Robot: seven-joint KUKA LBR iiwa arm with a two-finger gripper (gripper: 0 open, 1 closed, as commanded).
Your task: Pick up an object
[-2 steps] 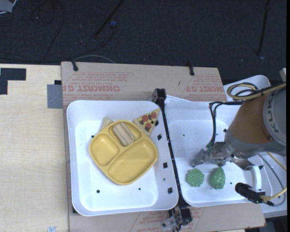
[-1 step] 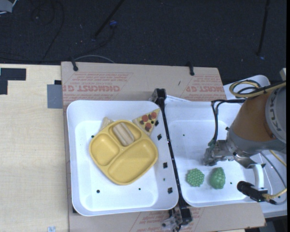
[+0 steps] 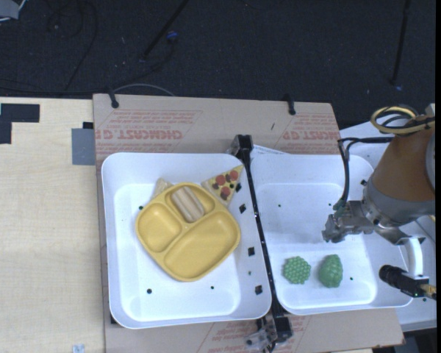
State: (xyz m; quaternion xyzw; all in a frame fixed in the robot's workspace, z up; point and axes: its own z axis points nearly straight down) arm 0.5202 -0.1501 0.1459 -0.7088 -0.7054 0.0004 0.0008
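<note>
Lowest in the frame, in the right bin (image 3: pixel 356 300), I see two green objects side by side: a bumpy green ball (image 3: pixel 296 270) and a smoother green lump (image 3: pixel 331 271), both lying untouched. Just above them my claw (image 3: pixel 340 226) hovers; I cannot tell its opening, and I see nothing in it. Further left, the yellow tray (image 3: pixel 198 245) rests. By my reckoning, the pick is not yet done.

Pale wood bench (image 3: pixel 37 256) carries a brown cardboard sheet (image 3: pixel 206 127) w/ printed lettering. On the cardboard: two shallow white bins side by side, touching at a black centre join. Left bin (image 3: pixel 132 300), right bin (image 3: pixel 301 197). Dark squares (image 3: pixel 18 120) and a grey patch (image 3: pixel 81 145) lie on the wood, left of the cardboard.
</note>
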